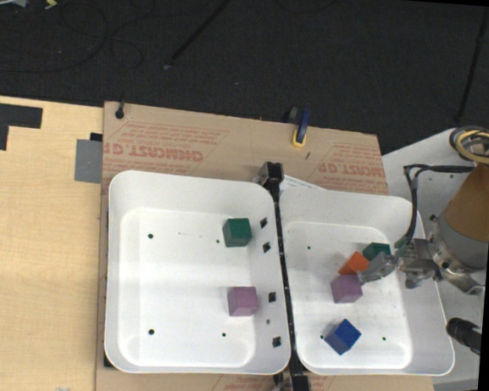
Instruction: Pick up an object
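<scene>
The right bin [383, 364] holds an orange block [355, 262], a green block [377, 251], a purple block [346, 289] and a blue block [343, 336]. In the left bin [123, 324] lie a green block [237, 231] and a purple block [242, 301]. My gripper [377, 267] reaches in from the right, low over the right bin. Its tips are beside the orange block and just above the purple one, with the green block right behind them. Nothing shows between its tips.
A black divider clamp [274, 261] runs between the two bins. Cardboard [197, 148] lies under the bins, with a blue-and-yellow clamp [301, 127] at its back edge. The arm's orange band [475, 202] and grey body stand at the right of the right bin.
</scene>
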Motion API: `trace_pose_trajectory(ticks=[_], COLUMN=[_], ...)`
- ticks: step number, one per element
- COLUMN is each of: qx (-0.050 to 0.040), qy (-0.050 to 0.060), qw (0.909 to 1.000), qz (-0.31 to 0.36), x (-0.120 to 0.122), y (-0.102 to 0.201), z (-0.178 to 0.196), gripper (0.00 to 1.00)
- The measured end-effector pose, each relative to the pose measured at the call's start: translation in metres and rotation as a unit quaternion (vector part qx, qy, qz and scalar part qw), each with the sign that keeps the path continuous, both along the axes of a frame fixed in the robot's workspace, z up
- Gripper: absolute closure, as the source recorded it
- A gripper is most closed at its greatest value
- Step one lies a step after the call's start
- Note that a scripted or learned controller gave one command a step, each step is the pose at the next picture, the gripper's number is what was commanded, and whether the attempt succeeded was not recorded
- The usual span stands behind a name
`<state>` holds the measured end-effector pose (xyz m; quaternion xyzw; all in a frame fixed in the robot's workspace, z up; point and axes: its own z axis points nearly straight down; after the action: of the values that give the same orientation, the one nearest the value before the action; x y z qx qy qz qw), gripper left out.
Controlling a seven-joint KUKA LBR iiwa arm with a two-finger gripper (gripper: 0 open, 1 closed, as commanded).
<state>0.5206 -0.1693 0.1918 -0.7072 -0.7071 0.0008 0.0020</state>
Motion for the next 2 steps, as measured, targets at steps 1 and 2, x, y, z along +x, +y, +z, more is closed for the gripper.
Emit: trace_pose_trajectory(ticks=[1, 2], qx=[-0.0001, -0.001], qy=[0.001, -0.004], qw=[1.0, 1.0], qz=[0.001, 0.003], x=[-0.002, 0.085], y=[0.018, 0.04], z=[-0.11, -0.104], gripper=[0.0, 0.0])
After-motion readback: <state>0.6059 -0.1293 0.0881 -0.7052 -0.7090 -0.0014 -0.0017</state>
